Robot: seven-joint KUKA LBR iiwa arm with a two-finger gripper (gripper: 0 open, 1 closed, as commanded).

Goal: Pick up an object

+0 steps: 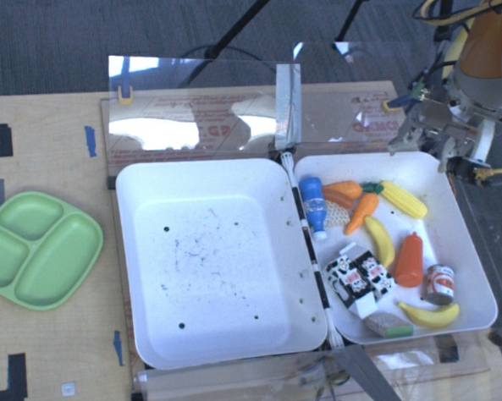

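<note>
The right bin point(470, 250) holds several objects. A white bottle with a blue cap point(312, 204) lies at its left wall. Beside it are two carrots point(357, 202) and a corn cob point(402, 199). Further forward lie a yellow banana point(379, 240), an orange-red bottle point(409, 260), a small can point(439, 282), a second banana point(432, 313), a black-and-white cow-pattern box point(357, 278) and a grey-green block point(388, 327). My gripper point(438, 137) hangs over the bin's far right corner, above and apart from the objects, with nothing seen in it.
The left bin point(141, 202) has faint pen marks on its floor. A green divided plate point(38, 248) rests on the wooden bench at the far left. Clear plastic panels point(195, 114) stand behind both bins. Cables trail beside the arm at the top right.
</note>
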